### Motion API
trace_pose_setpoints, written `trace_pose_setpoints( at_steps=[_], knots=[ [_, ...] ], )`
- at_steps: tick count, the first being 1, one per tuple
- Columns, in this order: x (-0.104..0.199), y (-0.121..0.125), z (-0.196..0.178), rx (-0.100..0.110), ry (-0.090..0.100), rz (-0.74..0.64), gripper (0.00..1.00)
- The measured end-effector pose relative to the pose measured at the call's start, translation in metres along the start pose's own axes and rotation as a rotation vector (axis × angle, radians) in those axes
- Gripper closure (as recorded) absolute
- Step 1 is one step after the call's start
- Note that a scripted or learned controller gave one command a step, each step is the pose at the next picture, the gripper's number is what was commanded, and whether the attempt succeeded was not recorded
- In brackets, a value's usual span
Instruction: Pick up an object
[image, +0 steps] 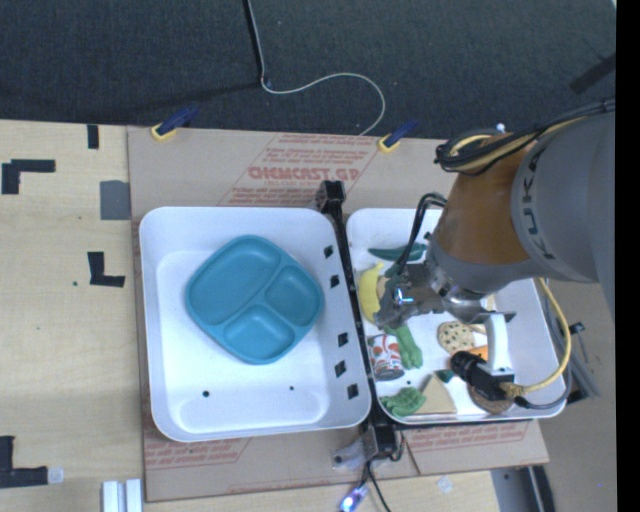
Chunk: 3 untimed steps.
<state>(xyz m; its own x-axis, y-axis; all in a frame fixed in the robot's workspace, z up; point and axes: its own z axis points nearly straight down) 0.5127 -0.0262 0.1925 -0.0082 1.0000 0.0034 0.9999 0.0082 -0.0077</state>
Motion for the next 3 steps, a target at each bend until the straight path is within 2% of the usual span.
trace_pose_setpoints(
  at_steps=[1,2,3],
  knots=[
    [0.012,-0.03,-0.18,-0.024,-0.002,0.004,1.0],
    [0.036,-0.029,-0.103,0.0,-0.004,0.006,1.0],
    [-0.029,-0.031,-0.067,-0.002,-0.006,0.014,1.0]
  ],
)
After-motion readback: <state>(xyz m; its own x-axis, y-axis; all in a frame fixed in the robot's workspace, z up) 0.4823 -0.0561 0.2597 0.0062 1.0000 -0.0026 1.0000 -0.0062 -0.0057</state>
